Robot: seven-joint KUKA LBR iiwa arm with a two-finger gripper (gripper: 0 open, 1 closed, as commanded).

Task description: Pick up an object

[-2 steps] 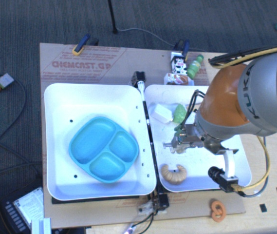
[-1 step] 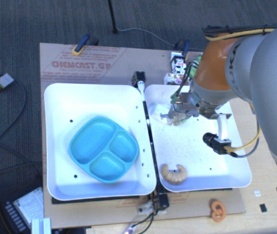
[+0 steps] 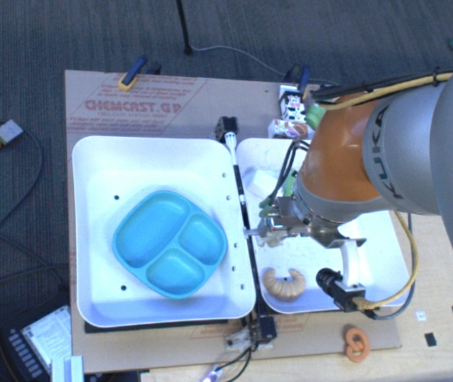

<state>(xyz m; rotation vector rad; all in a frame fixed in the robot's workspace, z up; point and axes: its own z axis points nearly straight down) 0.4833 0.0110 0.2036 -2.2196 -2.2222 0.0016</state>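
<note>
While my claw (image 3: pixel 278 231) hangs over the right white bin (image 3: pixel 385 237), fingers' state impossible to tell, the tan curled croissant-shaped toy (image 3: pixel 283 283) lies just below it, lower centre of frame.

Illumination is even and fairly bright across the counter (image 3: pixel 170 94). The left bin (image 3: pixel 91 181) shows soft shading along its inner walls, no hard shadows. The right bin (image 3: pixel 385 237) carries strong glare on its floor, washed near white. The arm (image 3: pixel 369 157) casts a soft shadow beneath itself. Focus is moderately soft overall; fine detail at the wrist hardware is possibly blurred. The carpet (image 3: pixel 51 22) reads darker, with a blue cast.
</note>
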